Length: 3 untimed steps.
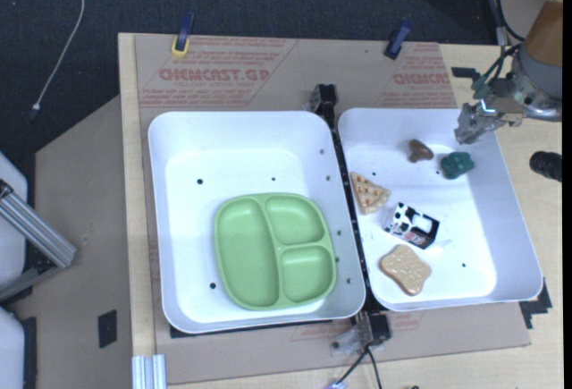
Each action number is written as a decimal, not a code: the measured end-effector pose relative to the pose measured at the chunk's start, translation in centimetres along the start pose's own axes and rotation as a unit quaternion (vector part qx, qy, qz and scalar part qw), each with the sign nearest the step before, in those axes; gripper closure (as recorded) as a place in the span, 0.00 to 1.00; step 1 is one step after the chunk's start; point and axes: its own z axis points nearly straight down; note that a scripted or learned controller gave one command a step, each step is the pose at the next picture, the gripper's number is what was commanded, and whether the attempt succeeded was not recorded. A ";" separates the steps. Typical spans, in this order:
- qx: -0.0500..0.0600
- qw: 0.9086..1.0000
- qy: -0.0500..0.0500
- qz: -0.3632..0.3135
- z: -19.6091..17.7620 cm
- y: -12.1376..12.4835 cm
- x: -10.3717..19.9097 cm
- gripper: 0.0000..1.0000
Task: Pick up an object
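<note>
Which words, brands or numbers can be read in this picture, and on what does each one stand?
"CHEMCAST GP", in red, partly blurred: on the brown board behind the left bin.
The same red print behind the right bin: too blurred to read surely.
Smaller red lines under both prints: too small to read.
The black-and-white item in the right bin: pattern, no readable text.

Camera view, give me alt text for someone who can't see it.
The gripper hangs over the right bin's far corner, near a green object. That bin also holds a brown lump, waffle, toast; the left bin holds a green tray.
</note>
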 end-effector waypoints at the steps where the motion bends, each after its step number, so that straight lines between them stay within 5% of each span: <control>1: 0.003 1.000 0.002 -0.002 -0.6 0.2 4.7 1.00; 3: 0.002 1.000 0.002 -0.003 0.2 2.4 16.9 1.00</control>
